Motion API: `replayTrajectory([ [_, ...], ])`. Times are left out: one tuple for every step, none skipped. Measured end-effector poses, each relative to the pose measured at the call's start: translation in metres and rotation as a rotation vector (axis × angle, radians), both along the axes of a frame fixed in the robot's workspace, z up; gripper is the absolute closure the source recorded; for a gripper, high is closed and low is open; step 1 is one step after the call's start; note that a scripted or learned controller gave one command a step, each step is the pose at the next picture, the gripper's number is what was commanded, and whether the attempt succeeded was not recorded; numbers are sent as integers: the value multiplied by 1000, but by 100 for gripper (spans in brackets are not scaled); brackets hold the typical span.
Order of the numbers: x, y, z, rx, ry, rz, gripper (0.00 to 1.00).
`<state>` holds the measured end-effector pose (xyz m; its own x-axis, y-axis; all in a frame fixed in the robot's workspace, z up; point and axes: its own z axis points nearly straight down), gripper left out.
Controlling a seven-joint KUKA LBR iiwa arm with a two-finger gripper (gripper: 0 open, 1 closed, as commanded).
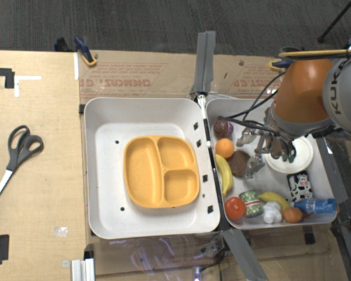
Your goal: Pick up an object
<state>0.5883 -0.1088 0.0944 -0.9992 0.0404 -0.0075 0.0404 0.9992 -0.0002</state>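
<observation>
Gripper over the cluttered right bin, nothing seen between its fingers.

Fruit and toys crowd the right bin (330, 157): an orange (224, 148), a banana (224, 174), a tomato (234, 208), a blue bottle (316, 206). The gripper (258, 156) hangs over a brown lump (240, 163); whether released or clenched, I cannot tell. The left bin (102, 168) holds a yellow divided plate (162, 171).

Arm (307, 92) enters from the right, gripper (263, 151) low over right bin (324, 215), above a brown object (240, 163) and beside a white disc (292, 155); jaw state unreadable. Right bin also holds an orange (224, 147), banana (224, 174), tomato (234, 207) and blue bottle (316, 205). Left bin (99, 174) holds a yellow divided tray (161, 171); scissors (16, 154) lie on the counter (35, 215) at left.
</observation>
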Motion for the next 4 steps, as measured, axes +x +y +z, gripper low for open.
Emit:
replayTrajectory([
  [1, 11, -1, 1, 2, -31, 0],
  [-102, -37, -1, 1, 0, -244, 0],
  [-45, -2, -2, 2, 4, -307, 0],
  [-16, -96, 118, 1, 3, -386, 0],
])
